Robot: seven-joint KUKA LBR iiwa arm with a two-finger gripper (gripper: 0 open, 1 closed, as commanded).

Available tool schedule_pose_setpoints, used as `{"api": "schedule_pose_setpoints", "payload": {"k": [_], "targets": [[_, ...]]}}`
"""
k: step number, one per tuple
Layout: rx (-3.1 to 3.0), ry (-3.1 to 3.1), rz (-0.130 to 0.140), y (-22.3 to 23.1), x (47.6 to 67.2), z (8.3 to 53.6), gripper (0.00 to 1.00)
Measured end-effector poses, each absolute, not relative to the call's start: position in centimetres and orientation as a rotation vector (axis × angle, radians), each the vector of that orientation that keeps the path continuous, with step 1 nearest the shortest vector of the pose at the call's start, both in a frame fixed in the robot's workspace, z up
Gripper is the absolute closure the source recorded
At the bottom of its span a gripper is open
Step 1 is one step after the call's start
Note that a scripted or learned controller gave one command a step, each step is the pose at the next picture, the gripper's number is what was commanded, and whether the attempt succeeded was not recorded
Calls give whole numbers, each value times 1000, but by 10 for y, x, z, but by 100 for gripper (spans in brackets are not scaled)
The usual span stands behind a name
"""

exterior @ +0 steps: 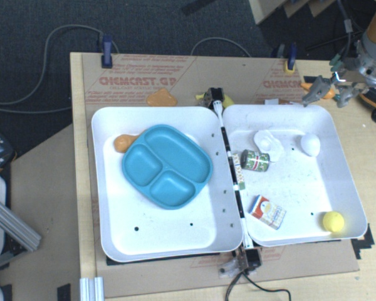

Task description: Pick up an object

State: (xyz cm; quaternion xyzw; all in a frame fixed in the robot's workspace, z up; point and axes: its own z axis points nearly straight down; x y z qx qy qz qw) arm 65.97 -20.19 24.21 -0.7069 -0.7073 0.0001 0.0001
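Right bin (348,168), the landmark: a small can (256,161) lies on its side near its left wall, a carton (267,212) below, a yellow ball (333,221) at its lower right corner. Gripper (338,83) beyond its upper right corner; opening cannot be told.

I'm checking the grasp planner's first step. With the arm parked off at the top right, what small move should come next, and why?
Probably swing the claw inward and hover above the right bin. The claw sits outside the bin's far corner, while the small can, yellow ball and carton lie apart there, easy to reach.
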Motion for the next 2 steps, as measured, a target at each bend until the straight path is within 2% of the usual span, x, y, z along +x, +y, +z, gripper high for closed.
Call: {"api": "schedule_pose_setpoints", "payload": {"k": [1,2], "targets": [[-2207,-2216,8,-141,604,144,0],[-2215,-2225,1,-99,612,82,0]]}}
